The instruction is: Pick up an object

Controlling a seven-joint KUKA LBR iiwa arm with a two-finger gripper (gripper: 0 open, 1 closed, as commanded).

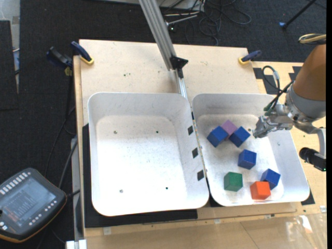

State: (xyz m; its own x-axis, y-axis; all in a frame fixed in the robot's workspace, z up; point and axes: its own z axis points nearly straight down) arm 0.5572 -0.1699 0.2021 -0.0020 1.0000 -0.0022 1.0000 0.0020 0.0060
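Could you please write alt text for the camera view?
The gripper hangs over the right bin, beside a cluster of two blue cubes and a purple cube. Nearer the front lie two more blue cubes, a green cube and an orange cube.

A robotics lab test bench.

A plywood bench (155,66) stands on dark carpet, held by clamps (83,53) at 11 and 1 o'clock. A grey aluminium strut (158,25) slants in from 12, with loose cables (218,14) on the floor behind it. A teach pendant (26,204) lies at 8 o'clock. Two white bins (140,149) sit at centre.
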